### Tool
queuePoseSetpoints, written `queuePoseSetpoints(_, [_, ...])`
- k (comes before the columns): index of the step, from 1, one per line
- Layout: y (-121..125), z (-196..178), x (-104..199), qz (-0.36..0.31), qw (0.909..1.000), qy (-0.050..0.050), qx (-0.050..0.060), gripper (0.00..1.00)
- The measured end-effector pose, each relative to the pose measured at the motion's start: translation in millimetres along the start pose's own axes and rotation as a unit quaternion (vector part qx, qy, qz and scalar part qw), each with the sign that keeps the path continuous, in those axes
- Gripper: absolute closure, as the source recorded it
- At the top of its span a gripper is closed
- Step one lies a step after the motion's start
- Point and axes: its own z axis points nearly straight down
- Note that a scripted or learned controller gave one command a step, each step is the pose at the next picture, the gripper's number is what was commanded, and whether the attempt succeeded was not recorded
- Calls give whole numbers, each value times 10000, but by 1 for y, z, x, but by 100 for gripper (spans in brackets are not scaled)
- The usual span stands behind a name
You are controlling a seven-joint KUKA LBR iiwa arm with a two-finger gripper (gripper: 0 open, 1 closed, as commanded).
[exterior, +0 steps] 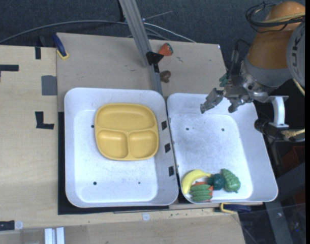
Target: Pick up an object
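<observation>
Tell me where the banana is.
The banana lies in the right bin's near left corner, against the green toys, far from the gripper.

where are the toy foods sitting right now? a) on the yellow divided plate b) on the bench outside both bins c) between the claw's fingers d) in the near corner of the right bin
d: the banana, the green veggie and the small piece between them lie clustered in the near corner of the right bin, while the yellow plate sits in the left bin and the claw hovers at the right bin's far edge.
</observation>
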Motion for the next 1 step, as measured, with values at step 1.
queuePoseSetpoints(1, [0, 0, 0, 1, 10000, 0, -1, 0])
